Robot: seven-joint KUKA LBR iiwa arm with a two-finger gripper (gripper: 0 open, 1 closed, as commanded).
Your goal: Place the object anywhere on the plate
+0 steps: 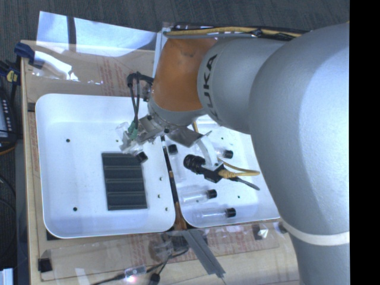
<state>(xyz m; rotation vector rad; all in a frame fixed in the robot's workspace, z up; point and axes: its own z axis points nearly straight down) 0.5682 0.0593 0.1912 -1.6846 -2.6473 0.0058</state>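
Pincer (pixel 133 136), fingers' state impossible to tell, hangs above the left bin (pixel 65 117) near the dark ridged plate's (pixel 124 181) far edge.

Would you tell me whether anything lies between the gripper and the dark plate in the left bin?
Nothing visible does. The gripper sits just above the plate's top edge, with bare white bin floor between them.

Grey arm (pixel 279 100) reaches leftward, hand (pixel 133 136) lowered.
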